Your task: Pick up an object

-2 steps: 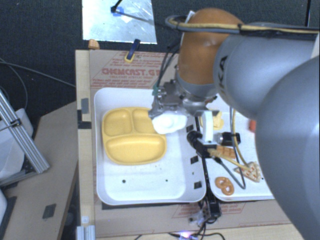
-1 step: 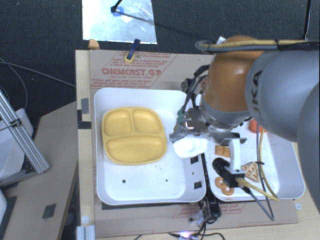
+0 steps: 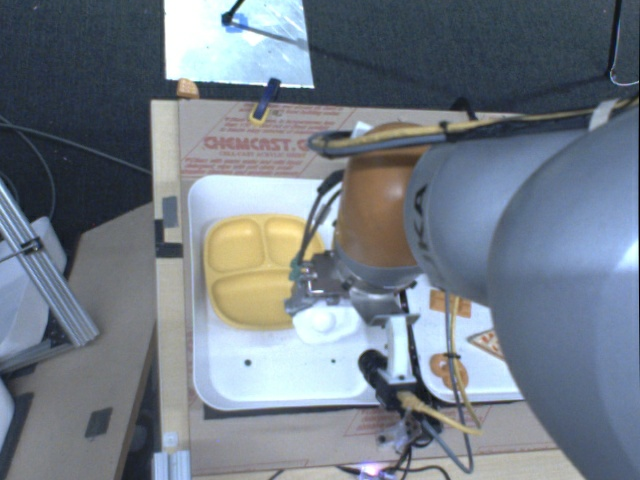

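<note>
- White object (image 3: 325, 324) sits in the left bin (image 3: 230, 383), just off the lower right corner of the yellow tray (image 3: 250, 268), directly under the wrist.
- Arm (image 3: 520, 228) comes in from the right, big grey link filling that side; orange band (image 3: 378, 213) sits above the wrist, which points down into the left bin.
- Gripper (image 3: 320, 303) is low over the bin, at the tray's right edge and right on top of the white object.
- Whether the gripper is open or closed: can't tell, wrist housing blocks it. No evidence of anything held.
- White object is probably touching or partly under the gripper hardware; hard to say from this angle, both are pale and overlap.
- Left bin: yellow tray with compartments lies flat in the upper left part; white object beside it; the bin floor toward the near wall is bare with a couple of small dark spots.
- Right bin (image 3: 500, 393): mostly hidden by the arm. Visible bits are a small round orange-brown item (image 3: 447, 370) near the front wall, a triangular patterned piece (image 3: 487, 343) beside it, and an orange item (image 3: 450, 303) further back.
- Cable bundle (image 3: 420, 408) hangs from the wrist over the divider between the bins.
- Bins rest on a cardboard sheet (image 3: 250, 143) with red print.
</note>
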Robot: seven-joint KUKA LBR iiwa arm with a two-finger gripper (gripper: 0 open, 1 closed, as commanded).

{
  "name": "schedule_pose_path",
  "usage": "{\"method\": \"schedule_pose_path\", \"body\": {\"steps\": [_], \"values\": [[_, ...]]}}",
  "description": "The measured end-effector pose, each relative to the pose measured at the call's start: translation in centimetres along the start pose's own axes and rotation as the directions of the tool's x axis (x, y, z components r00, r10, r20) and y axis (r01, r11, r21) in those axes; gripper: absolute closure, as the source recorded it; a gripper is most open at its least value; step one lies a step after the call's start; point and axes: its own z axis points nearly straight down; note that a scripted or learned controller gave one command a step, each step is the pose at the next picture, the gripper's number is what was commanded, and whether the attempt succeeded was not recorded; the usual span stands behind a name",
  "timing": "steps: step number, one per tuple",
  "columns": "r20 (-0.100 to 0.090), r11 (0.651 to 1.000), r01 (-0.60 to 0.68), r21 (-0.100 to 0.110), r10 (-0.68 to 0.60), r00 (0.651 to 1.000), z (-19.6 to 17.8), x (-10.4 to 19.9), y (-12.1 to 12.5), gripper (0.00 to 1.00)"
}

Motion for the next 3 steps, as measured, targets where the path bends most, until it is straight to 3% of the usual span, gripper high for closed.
{"method": "schedule_pose_path", "body": {"steps": [1, 2, 3], "values": [[0.001, 1.000, -0.012, -0.005, 0.012, 1.000, 11.8, -4.7, 3.0, 1.00], [0.000, 1.000, -0.007, -0.026, 0.007, 1.000, -9.7, -8.5, 5.7, 1.00], [0.002, 1.000, -0.008, 0.004, 0.008, 1.000, 0.4, -8.2, 2.6, 1.00]]}}
